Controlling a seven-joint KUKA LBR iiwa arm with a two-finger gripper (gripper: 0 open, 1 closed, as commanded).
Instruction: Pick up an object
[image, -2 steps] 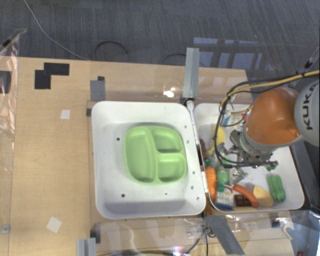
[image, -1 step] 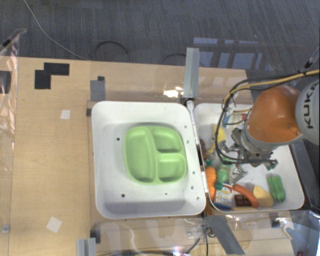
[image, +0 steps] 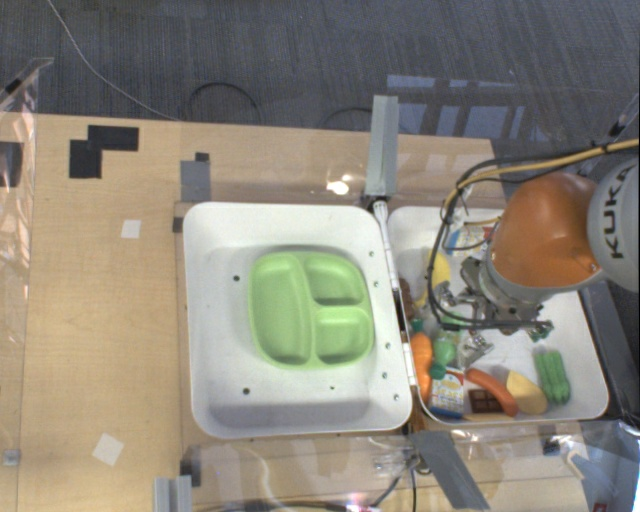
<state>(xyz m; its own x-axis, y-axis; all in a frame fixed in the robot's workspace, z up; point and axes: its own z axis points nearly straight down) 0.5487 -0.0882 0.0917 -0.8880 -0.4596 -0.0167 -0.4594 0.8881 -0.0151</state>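
Camera view: several small toy-food pieces crowded in the right bin (image: 596, 392), near its front wall. Among them an orange carrot (image: 422, 352) close to the left wall, a green ridged piece (image: 552, 377) toward the right, a red sausage-like piece (image: 492, 388) just beside a pale yellow wedge (image: 526, 391), and a small printed box (image: 449, 395) at the front. A yellow piece (image: 440, 267), perhaps a banana, further back.

Probably all light, stiff plastic, smooth and somewhat slippery, not fragile. Best taken across the narrow middle, for the long pieces across the short axis. The green ridged piece a likely easy choice, lying apart from the others and offering some texture.

Gripper (image: 474, 345) low over the middle of the right bin, under the orange wrist band (image: 540, 235). Whether released or clenched, cannot tell; nothing seen grasped.

Left bin (image: 215, 300) with a green divided tray (image: 308, 307) in it.
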